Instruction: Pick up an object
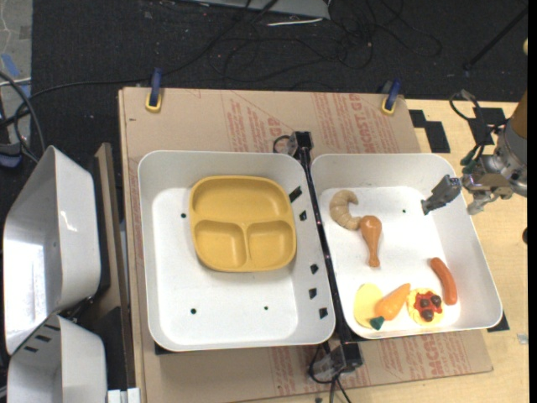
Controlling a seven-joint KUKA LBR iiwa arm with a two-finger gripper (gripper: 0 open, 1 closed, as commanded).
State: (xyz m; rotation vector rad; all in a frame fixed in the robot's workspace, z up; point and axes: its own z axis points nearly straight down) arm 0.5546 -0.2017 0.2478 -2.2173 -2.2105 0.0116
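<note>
Right bin (394,168) holds the candidates. We note a drumstick (370,238) near its middle, bone end pointing near, meaty end touching a pale croissant (341,207) just to its far left. Along the near wall we see a yellow disc (364,300) with a carrot (393,301) lying across it, green tip at the near end. Just right of the carrot sits a small yellow piece topped with red and dark berries (427,304). A sausage (444,280) lies close to the right wall, slanted, just beside the berries.

Gripper (460,190) hangs over the far right edge of this bin, well apart from all the food. One dark finger (440,195) slants down toward the left over the bin floor; we cannot tell how wide the pincer stands, and we see nothing between its fingers. The arm (513,145) enters from the right.

Left bin (159,250) carries a yellow three-part plate (243,222), set toward its far half. Both bins rest on a cardboard sheet (252,116), clamped at its far edge by two clamps (153,93).
</note>
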